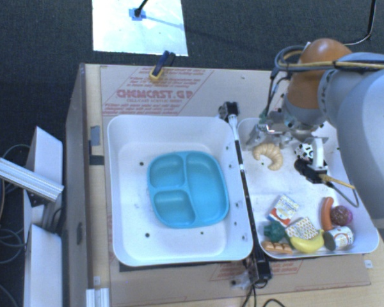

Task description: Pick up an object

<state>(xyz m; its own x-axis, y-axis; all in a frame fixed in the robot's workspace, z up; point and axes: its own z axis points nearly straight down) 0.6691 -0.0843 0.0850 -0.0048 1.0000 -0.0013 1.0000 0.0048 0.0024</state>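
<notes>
Looking down on the bench point(153, 94), I have the arm point(358, 101) reaching in from the right, its orange band point(323, 51) over the far end of the right bin point(269, 187). The gripper point(270, 132) hangs low near that bin's far left corner, right over the croissant point(271, 154). It is very close to the croissant, but from this slant I cannot tell whether the two touch. I also cannot tell how far the gripper is open, and I can make out nothing in its grasp.

The croissant lies on the bin floor, curved, near the wall shared with the left bin point(125, 146). Just to its right sits a small black-and-white spotted thing point(303, 151).

The other things crowd the near end of the right bin, well apart from the gripper. I see a red-and-white carton point(283, 208) and a red sausage point(326, 210) beside a dark red ball point(341, 215). A can point(340, 237) lies on its side, and a banana point(307, 243) has a waffle point(301, 227) just behind it. Something green point(275, 231) sits at the left of the pile, with an orange strip point(276, 247) at the rim in front of it.

The left bin holds a blue tray point(187, 189), divided into compartments, lying flat near the middle of the floor and turned slightly askew to the walls. On the bench beyond the bins lies a small yellow-and-black thing point(160, 66).
</notes>
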